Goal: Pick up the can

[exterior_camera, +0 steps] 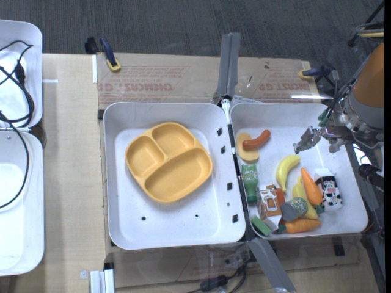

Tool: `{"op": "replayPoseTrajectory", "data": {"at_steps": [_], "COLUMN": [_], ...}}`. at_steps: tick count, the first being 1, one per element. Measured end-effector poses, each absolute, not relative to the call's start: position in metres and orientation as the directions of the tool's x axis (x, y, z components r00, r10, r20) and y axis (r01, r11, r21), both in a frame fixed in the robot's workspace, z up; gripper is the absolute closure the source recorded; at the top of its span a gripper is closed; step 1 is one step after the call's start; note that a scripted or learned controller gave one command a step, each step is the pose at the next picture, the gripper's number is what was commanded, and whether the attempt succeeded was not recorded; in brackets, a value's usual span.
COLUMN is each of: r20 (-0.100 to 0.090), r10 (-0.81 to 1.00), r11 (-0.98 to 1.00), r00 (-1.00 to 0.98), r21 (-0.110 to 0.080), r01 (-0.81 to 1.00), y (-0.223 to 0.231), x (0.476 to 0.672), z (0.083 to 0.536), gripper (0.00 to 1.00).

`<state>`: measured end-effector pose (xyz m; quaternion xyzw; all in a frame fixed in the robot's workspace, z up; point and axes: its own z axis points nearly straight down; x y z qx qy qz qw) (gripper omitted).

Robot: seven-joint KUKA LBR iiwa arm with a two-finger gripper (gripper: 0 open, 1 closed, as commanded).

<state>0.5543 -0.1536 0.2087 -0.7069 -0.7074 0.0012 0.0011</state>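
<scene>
A small green can [249, 179] lies against the left wall of the right bin [348, 221], just below a tan disc and a sausage. My gripper [317, 140] hangs over the upper right part of that bin, well to the right of the can and above the banana [286, 168]. It is open, and nothing sits between its fingers. The orange band of the arm shows at the right edge.
Packed along the right bin's lower half are carrots [310, 188], a milk carton [330, 191], an orange box [269, 201] and a grey lump [294, 209]. The left bin [122, 224] holds a yellow divided plate [168, 161]. A grey divider post [228, 66] stands between the bins.
</scene>
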Motion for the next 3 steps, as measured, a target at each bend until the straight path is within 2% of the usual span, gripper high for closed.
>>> {"op": "replayPoseTrajectory", "data": {"at_steps": [1,2,3], "r20": [0.001,-0.002,0.0], "r10": [1.0,0.996,1.0], "r11": [0.001,-0.089,-0.006], "r00": [-0.001,0.089,0.006], "r21": [-0.002,-0.001,-0.003], "r01": [1.0,0.996,1.0], "y": [-0.152,-0.174,-0.167], "x": [0.516,0.573,0.606], "z": [0.091,0.248,0.158], "gripper": [0.0,0.0,0.0]}}
